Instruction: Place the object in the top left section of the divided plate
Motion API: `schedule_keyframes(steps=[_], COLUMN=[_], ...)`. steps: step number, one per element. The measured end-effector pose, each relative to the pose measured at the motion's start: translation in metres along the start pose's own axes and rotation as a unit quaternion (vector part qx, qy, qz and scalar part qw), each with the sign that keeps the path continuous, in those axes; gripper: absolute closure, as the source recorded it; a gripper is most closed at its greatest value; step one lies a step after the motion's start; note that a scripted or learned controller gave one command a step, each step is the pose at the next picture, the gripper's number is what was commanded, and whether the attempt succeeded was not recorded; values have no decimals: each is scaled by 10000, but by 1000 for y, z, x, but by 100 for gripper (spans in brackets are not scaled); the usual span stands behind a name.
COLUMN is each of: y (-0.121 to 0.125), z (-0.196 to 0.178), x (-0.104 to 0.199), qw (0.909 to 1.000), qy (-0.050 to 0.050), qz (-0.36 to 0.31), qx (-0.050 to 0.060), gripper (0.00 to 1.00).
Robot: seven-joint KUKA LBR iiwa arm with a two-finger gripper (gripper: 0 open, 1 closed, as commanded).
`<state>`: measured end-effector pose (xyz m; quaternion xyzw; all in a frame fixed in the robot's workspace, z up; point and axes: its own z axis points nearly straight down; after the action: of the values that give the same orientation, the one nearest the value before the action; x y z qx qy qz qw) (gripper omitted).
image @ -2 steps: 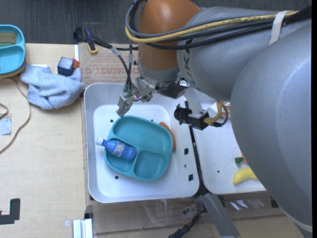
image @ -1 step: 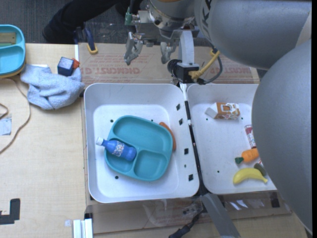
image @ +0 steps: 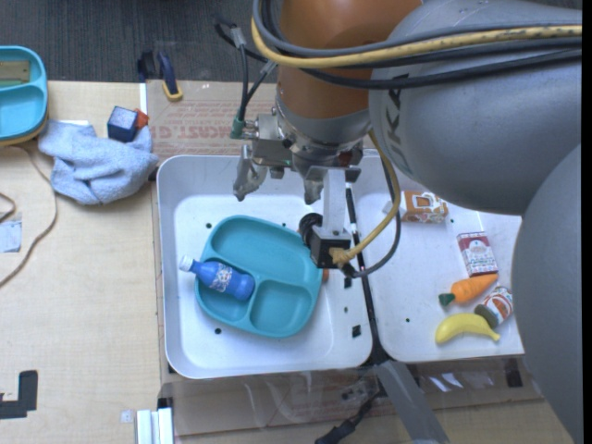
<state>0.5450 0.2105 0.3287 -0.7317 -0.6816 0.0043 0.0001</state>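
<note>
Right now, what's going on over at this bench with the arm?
A grey robot arm with an orange band reaches over the left white bin, its two-finger gripper hanging above the far edge of a teal divided plate. Nothing shows between the fingers. A small blue bottle with a white cap lies across the plate's left rim. The right bin holds toy food, including a yellow banana and an orange carrot.

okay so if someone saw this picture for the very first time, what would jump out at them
The big grey and orange arm dominates the top and right, its gripper hanging over the far side of the left bin. Below it lies a teal divided plate with a small blue bottle across its left edge. In the right bin, a toy banana and carrot add bright colour.
</note>
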Motion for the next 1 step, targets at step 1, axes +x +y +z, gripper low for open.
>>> schedule_keyframes(steps=[1], y=[0], z=[0], x=[0], qw=[10000], qy=[0], qz=[1], qx=[0], gripper=[0])
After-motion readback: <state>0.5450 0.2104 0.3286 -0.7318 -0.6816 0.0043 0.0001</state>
